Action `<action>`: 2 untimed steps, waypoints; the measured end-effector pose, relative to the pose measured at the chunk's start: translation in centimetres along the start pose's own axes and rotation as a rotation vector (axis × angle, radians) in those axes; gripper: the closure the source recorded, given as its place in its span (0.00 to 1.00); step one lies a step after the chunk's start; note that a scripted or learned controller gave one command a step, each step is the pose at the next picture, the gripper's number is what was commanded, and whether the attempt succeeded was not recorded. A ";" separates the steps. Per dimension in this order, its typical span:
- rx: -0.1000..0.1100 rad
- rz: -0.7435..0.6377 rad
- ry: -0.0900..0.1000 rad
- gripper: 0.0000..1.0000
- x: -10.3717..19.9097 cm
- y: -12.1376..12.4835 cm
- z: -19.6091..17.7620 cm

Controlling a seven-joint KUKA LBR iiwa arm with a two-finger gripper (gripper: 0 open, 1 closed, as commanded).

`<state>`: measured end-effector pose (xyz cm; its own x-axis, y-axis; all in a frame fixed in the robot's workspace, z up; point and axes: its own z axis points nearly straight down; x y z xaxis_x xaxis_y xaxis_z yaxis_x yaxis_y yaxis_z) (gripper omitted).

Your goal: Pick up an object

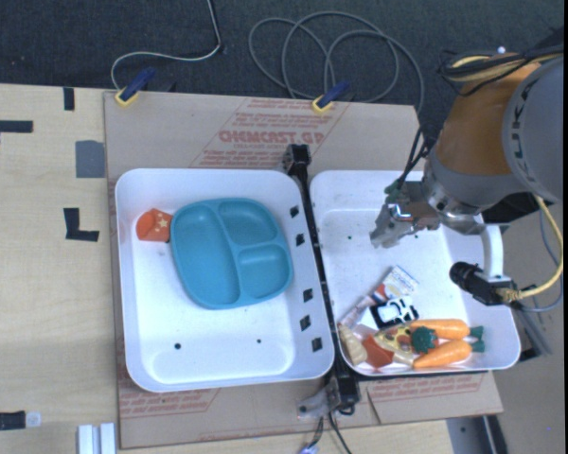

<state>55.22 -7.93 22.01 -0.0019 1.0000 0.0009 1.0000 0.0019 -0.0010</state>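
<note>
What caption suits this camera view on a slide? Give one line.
Gripper hovers over the right bin, above carrots and packets; blue plate and red toy lie in the left bin.

Below me the counter (38, 253) is pale wood with black tape marks (76, 223) and a grey patch (90, 157). A brown cardboard sheet (265, 135) with red print lies on it, held at its far edge by two blue-and-yellow clamps (133, 87). Beyond that edge, loose cables (336, 50) coil over dark carpet (57, 17). A black divider (310, 244) runs between the two bins.
</note>
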 end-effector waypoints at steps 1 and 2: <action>0.002 0.000 -0.001 1.00 5.3 1.2 3.7; -0.001 0.003 -0.003 1.00 -3.0 2.9 0.9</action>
<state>58.10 -10.95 21.13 0.0012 1.0000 -0.0022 1.0000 -0.0012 0.0003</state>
